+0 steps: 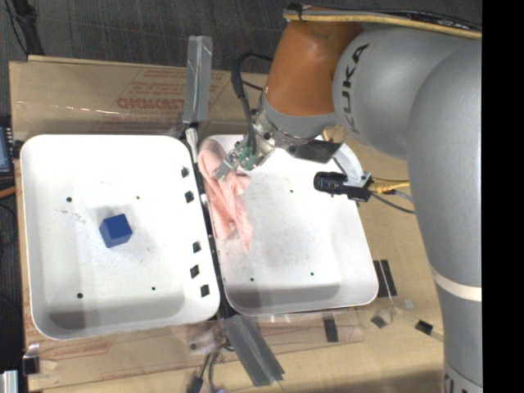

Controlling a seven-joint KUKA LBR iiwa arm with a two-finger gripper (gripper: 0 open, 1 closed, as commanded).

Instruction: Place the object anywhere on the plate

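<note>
A pink cloth (230,203) lies crumpled along the left wall of the right bin (311,244), running from its back left corner towards the middle. My gripper (240,159) is down at the cloth's upper end, touching or just above the fabric there. The orange band and grey wrist (307,64) hang over the bin's back edge and hide part of it. A small blue cube (116,229) sits on the floor of the left bin (57,178), left of its centre and far from the gripper.
A raised divider with black clips (199,244) separates the two bins. A black cable connector (340,185) juts over the right bin's back right area. The bulky grey arm (434,178) covers the right side. Cardboard (98,88) lies behind the bins.
</note>
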